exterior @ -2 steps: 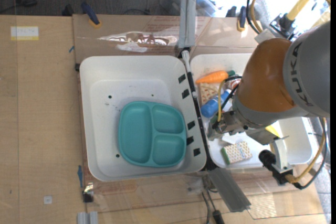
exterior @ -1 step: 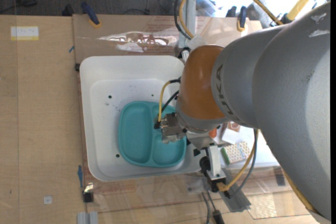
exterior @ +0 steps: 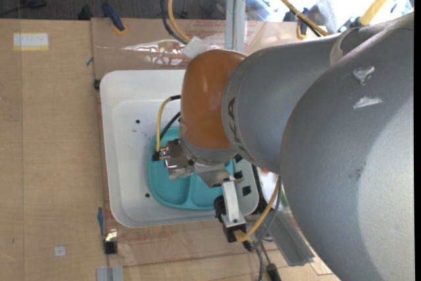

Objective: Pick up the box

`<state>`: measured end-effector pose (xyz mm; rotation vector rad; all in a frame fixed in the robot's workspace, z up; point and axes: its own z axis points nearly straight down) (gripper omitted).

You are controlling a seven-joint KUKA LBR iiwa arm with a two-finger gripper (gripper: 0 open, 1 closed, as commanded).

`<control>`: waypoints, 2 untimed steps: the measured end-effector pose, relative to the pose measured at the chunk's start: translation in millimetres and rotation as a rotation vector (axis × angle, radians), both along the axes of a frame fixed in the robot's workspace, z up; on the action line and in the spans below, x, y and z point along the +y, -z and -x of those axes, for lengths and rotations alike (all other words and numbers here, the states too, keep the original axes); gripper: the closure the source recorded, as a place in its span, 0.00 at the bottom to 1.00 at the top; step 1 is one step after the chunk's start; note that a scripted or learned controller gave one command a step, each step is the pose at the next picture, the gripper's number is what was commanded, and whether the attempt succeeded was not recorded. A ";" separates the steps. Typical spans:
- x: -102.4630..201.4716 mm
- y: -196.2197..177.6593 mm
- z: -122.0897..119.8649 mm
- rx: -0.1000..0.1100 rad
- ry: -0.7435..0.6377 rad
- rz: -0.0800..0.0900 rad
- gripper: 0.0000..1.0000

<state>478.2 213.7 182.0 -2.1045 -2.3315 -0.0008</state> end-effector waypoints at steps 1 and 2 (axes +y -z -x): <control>-84.3 -60.8 -48.2 -0.002 -0.005 0.001 1.00; 6.0 -1.8 -45.2 0.005 0.262 0.002 1.00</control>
